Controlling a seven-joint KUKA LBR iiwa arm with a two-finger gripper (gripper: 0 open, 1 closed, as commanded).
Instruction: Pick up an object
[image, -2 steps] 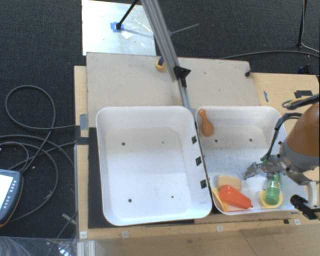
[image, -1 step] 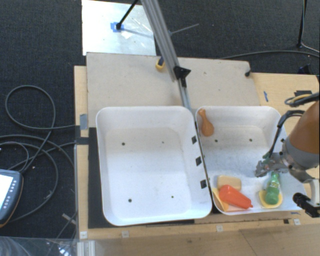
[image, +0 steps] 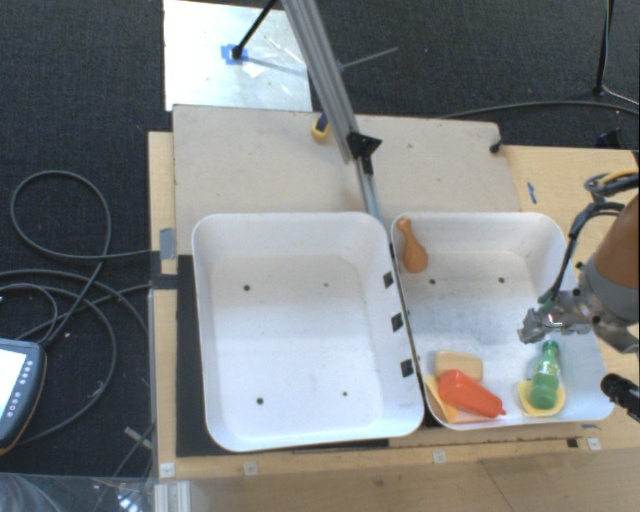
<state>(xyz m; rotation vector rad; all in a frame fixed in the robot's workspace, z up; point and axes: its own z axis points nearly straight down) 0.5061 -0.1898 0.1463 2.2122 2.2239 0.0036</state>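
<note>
Black cables (image: 60, 270) on dark carpet — a tablet (image: 15, 385) (screen lit) at left.

Green bottle (image: 545, 372) — orange carrot (image: 469, 395) — white bins (image: 300, 240)

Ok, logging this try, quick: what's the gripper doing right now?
Gripper: cannot be told; it sits just above the green bottle in the right bin.

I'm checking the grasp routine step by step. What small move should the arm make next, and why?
Probably lower straight down: the gripper hangs just above the green bottle in the right bin, with nothing seen between its fingers.
</note>
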